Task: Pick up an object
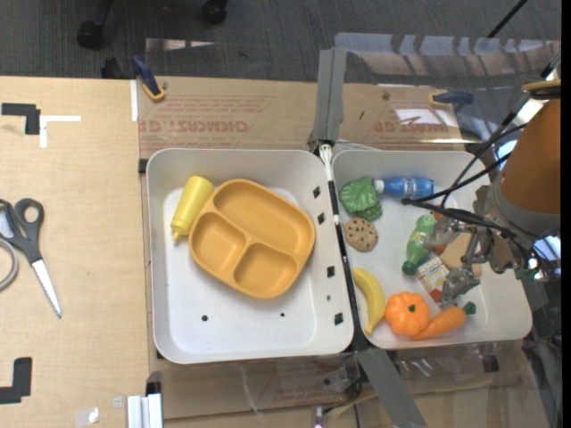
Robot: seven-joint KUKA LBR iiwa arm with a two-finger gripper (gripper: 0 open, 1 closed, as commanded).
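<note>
- At the near edge of the right bin (500, 333), an orange carrot (442, 322) is seen lying against a small orange pumpkin (407, 313), with a yellow banana (370, 297) curved just to the left of them.
- The pincer (464, 270) is found low in the right bin, just above the carrot and beside a small red-and-white packet (432, 273); whether it is released or clenched cannot be told, and nothing is seen held by it.
- A green bottle (417, 242) is set just to the left of the pincer, tilted, close enough to crowd that side.
- Dark cables (455, 212) are strung from the arm (535, 163) across the middle of the right bin, over the clutter.
- A brown cookie (360, 234) is placed by the bin's left wall, with a green leafy item (359, 196) beyond it.
- A blue-and-white bottle (406, 186) is laid on its side at the far end, near the leafy item.
- In the left bin (178, 328), an orange divided tray (252, 236) is seen, a yellow bottle (190, 206) touching its far left rim.
- On the tabletop (80, 239), well apart to the left, scissors (34, 248) are lying.
</note>
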